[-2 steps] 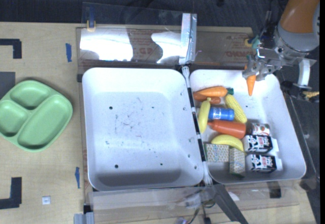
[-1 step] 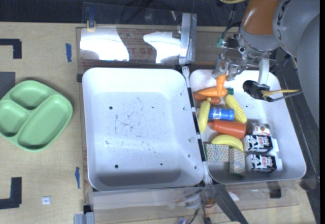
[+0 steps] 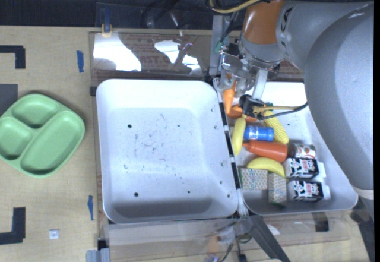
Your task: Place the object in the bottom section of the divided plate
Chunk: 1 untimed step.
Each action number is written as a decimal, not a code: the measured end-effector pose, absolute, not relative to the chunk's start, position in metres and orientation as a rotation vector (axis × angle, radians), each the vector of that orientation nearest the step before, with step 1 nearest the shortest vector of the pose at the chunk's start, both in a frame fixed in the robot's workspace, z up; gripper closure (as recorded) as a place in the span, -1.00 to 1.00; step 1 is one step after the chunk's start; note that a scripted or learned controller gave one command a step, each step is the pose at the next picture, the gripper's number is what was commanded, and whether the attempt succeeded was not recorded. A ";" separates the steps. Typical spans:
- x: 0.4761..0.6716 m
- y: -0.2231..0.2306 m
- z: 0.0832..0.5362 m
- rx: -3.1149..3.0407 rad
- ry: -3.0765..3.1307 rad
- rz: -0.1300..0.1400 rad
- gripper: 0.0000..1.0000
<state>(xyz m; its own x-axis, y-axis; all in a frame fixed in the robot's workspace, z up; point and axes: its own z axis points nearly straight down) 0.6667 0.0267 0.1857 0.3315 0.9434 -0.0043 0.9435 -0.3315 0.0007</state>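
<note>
Zero items on the green plate (image 3: 50,145), and its bottom section is bare. The gripper (image 3: 242,93) hangs low over the right bin (image 3: 339,198), by a carrot (image 3: 228,99) that's probably the target. Open or closed? Can't tell. Grab, carry and drop are all ahead.

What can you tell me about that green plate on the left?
The green plate is a rounded, smooth, plastic-looking dish with raised ridges dividing it into three sections: two small ones and one long, larger one. It lies flat, turned at an angle, on the wooden bench, left of the left bin and apart from it.
</note>
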 end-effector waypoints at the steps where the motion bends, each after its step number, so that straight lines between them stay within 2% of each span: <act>1: 0.582 0.064 0.184 2.675 1.652 -0.003 1.00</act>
